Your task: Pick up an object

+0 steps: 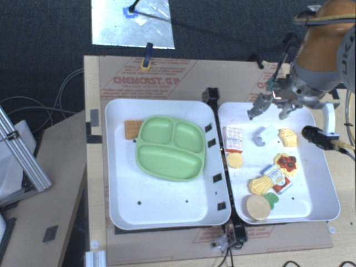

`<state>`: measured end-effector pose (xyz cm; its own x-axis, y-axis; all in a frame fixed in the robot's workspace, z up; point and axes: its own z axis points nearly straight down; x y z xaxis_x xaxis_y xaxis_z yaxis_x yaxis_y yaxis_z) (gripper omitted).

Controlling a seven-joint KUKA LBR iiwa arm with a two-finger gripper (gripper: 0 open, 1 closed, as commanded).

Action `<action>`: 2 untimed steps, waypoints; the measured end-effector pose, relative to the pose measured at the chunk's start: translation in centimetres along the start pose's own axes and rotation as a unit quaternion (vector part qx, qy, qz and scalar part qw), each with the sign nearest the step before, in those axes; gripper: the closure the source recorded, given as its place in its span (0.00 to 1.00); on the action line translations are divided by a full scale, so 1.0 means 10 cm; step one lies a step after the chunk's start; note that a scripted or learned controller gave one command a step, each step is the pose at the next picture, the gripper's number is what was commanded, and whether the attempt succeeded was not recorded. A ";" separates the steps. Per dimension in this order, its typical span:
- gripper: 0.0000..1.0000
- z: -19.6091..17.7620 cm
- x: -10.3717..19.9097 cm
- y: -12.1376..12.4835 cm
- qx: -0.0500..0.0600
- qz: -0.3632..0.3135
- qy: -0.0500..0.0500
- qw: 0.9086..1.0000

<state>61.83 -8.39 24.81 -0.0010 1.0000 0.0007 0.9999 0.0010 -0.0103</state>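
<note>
Toy food pieces lie scattered in the right bin (pixel 328 204): a red-and-white packet (pixel 233 138) by the dividing wall, a yellow disc (pixel 235 160) just below it, a pale yellow chunk (pixel 287 137), a pizza slice (pixel 286 163), a corn cob (pixel 258 184) and a tan round (pixel 258 207) beside a green piece (pixel 271 199). The hand (pixel 273 109) hangs over the bin's far edge, fingers spread apart with nothing between them, apart from every piece. The left bin (pixel 119 204) holds a green divided plate (pixel 169 148) touching an orange cracker (pixel 132 129). Both bins sit on the worktop (pixel 167 74).
</note>
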 end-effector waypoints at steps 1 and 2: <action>0.00 -0.07 0.00 0.02 -0.006 -0.001 -0.001 1.000; 0.00 0.52 -0.07 0.06 -0.004 0.000 0.000 1.000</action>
<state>62.38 -9.06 19.59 -0.0008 1.0000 -0.0001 1.0000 0.0008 -0.0022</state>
